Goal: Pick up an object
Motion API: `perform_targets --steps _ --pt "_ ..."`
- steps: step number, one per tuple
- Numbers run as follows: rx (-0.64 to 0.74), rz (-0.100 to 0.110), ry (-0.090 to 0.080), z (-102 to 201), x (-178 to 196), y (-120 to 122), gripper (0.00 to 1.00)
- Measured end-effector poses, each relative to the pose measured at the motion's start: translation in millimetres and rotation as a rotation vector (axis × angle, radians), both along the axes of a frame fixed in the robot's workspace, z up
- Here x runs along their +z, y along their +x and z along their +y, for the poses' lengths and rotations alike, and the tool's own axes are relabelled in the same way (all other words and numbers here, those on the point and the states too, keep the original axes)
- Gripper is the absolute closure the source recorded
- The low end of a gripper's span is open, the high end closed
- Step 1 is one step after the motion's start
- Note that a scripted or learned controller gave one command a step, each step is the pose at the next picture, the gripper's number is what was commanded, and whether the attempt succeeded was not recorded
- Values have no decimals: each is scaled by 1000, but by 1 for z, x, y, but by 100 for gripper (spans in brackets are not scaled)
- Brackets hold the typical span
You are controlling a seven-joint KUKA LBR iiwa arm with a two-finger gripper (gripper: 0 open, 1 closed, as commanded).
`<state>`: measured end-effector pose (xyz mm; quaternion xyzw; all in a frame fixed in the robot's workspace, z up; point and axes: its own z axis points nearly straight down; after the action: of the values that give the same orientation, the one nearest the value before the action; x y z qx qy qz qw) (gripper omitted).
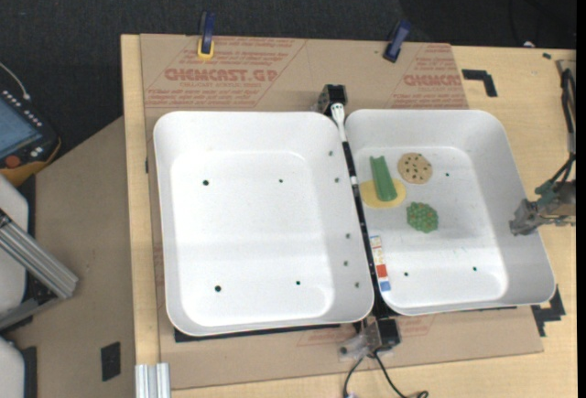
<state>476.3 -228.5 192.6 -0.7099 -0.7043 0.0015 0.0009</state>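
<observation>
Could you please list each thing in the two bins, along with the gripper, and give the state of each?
Cookie: lying flat in the right bin, apart from the rest.
Green stick: lying across a yellow disc.
Green ball: resting free, untouched.
Left bin: level, beside the right one.
Gripper: at the right bin's right rim, holding nothing visible.

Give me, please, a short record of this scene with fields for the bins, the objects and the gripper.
bench: two white bins side by side, on a brown board
left bin: no objects seen in it
right bin: three objects, all in its left half
objects: green stick lying over a yellow disc; cookie; green clump
gripper: at the right bin's right rim, apart from the objects
</observation>
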Motion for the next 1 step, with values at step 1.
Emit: perform_targets --steps 1 --pt "13 -9 -1 48 7 55 100"
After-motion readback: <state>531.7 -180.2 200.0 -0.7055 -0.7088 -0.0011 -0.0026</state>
